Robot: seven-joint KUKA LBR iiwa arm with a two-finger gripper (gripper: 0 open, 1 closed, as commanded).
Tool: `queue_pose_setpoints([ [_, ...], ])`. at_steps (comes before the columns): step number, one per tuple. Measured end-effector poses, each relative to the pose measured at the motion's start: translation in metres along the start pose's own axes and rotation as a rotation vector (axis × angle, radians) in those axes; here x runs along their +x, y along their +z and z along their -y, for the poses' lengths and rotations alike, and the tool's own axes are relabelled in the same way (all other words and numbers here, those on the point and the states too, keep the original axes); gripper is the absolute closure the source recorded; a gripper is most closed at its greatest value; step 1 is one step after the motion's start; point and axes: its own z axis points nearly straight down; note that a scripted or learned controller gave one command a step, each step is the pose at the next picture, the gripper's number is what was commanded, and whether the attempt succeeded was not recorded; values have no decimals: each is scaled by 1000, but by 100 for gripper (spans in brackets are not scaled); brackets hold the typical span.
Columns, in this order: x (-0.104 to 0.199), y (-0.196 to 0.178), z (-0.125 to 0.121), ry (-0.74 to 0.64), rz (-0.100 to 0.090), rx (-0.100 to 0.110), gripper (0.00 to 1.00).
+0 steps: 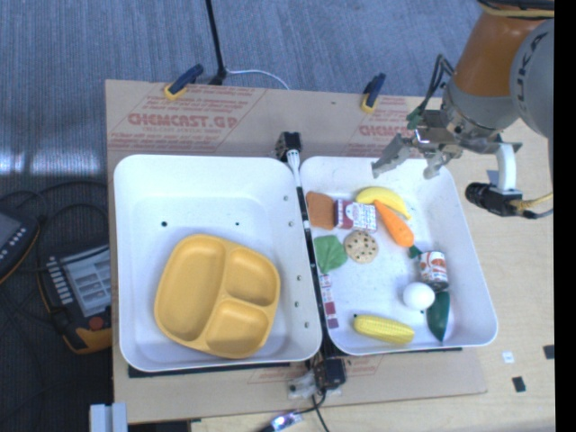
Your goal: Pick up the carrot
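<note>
Carrot [394, 223] lies diagonal, thick end lower-right, tip upper-left touching banana [382, 196]. Jaws [416, 157] apart, holding nothing.

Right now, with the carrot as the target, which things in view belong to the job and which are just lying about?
Job: carrot; gripper, open above the right bin's far edge.

Lying about: banana, cookie, corn, egg, can, yellow tray in the left bin.
</note>
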Motion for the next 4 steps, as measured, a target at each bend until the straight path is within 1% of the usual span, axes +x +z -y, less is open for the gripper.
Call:
queue_pose_setpoints([
  [1,-65,93,39,-122,0,9,0],
  [2,-46,140,17,-162,7,-16,0],
  [3,-43,129,15,-161,2,-24,100],
  [4,31,20,8,-72,1,-14,100],
])
